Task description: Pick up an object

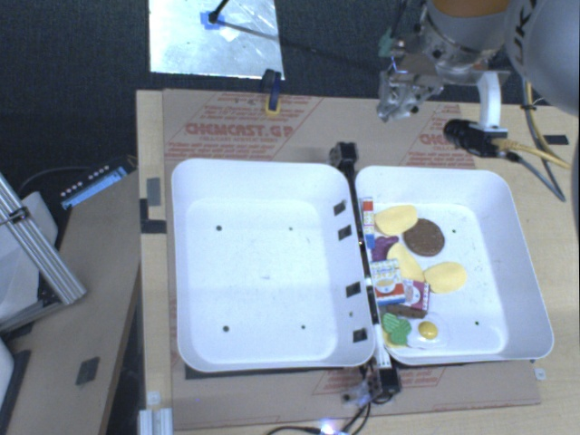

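My gripper point(396, 107) hangs high above the bench, over the cardboard just behind the right bin point(507, 243). Nothing shows between its fingers. In the right bin, near its left wall, lies a cluster of small things: a yellow oval piece point(396, 218), a brown round cookie point(423, 237), a second yellow piece point(445, 276), a red and white packet point(396, 288), a green piece point(395, 325) and a small yellow and white piece point(427, 332). A striped packet point(367, 217) lies along the divider.
The left bin point(263, 261) sits beside the right one, with black clips point(348, 234) along their shared edge. A shiny metal sheet point(216, 24) lies at the back left. A metal rail point(36, 252) stands at the left.
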`<state>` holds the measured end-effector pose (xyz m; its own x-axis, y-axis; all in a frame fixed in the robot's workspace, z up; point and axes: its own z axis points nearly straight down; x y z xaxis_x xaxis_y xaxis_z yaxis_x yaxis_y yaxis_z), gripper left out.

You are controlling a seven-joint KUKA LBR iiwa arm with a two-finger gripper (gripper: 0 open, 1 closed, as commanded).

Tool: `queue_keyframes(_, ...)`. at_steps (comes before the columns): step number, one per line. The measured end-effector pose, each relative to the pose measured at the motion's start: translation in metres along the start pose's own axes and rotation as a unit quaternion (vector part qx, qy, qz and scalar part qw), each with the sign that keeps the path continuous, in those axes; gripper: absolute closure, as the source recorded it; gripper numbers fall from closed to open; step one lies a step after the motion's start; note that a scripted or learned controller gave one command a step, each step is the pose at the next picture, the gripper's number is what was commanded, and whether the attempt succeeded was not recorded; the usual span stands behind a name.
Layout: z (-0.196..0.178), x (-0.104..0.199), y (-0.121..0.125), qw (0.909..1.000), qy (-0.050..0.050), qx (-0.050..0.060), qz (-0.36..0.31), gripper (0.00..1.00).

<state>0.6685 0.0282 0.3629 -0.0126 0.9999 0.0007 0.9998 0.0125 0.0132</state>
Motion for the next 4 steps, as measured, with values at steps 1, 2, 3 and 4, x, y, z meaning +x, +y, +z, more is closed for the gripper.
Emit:
queue_keyframes(1, -0.013, 0.088, -0.013, 1.0000, 0.002, 0.005, 0.000, 1.00)
queue_keyframes(2, -0.023, 0.144, 0.002, 1.0000, 0.001, 0.004, 0.002, 1.00)
queue_keyframes(3, -0.038, 0.209, 0.003, 1.0000, 0.002, 0.004, 0.001, 1.00)
queue_keyframes(4, -0.168, 0.206, -0.010, 1.0000, 0.003, -0.001, 0.003, 1.00)
